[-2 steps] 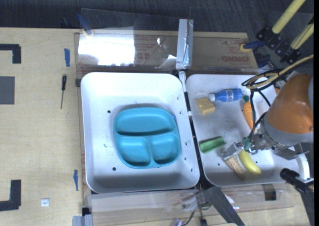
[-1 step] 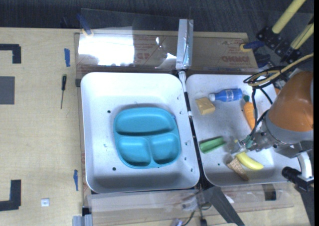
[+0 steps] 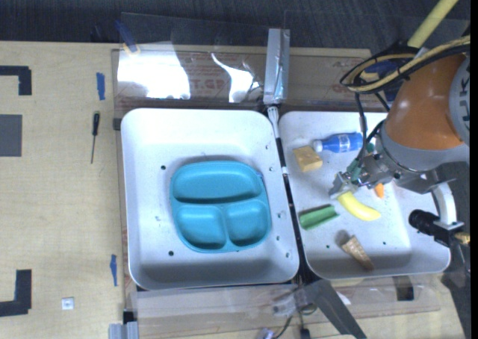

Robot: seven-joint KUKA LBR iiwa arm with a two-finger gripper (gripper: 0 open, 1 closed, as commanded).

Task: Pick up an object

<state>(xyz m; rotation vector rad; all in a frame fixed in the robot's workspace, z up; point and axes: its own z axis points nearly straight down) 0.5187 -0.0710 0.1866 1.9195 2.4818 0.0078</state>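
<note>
Yellow banana-shaped toy [image 3: 359, 207]: right white bin [image 3: 426, 255], just beneath the gripper [image 3: 352, 181]. Grip state: you cannot tell. Centre over its middle; keep off the green pod [image 3: 317, 216] alongside.

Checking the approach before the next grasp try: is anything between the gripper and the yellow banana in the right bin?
Nothing visible stands between them. The gripper hangs right at the upper left end of the banana. The green piece lies just left of it, the small orange bit to its upper right, both off the path.
</note>
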